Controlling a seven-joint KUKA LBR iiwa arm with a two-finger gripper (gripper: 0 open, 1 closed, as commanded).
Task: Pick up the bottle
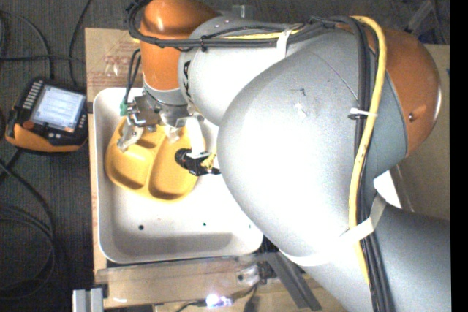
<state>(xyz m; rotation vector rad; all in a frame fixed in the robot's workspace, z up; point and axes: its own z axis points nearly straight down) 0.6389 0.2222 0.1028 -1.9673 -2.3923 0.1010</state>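
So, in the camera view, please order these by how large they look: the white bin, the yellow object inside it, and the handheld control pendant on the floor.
1. white bin, though the arm hides part of it
2. yellow object
3. control pendant, which lies lower on the floor, so it may look smaller than it is

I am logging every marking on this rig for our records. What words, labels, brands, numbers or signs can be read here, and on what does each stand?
None can be read.
Handheld pendant: lit screen, its content too small and blurred to read.
Brown board under the white bin: faint reddish printing, too faint to read.
Yellow object and arm: no visible lettering.
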